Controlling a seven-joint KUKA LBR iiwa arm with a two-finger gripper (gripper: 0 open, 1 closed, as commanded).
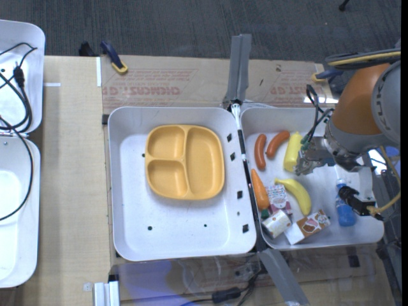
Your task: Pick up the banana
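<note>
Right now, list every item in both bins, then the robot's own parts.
divided plate: 1, yellow, middle of left bin
sausages: 2, red-orange, top left of right bin
corn cob: 1, pale yellow, right of the sausages
carrot: 1, orange, along the right bin's left wall
banana: 1, yellow, middle of right bin
small packets: several, white and brown, near edge of right bin
blue object: 1, right side of right bin
arm: 1, grey and orange, over right bin
gripper: 1, beside the corn cob, above the banana
</note>
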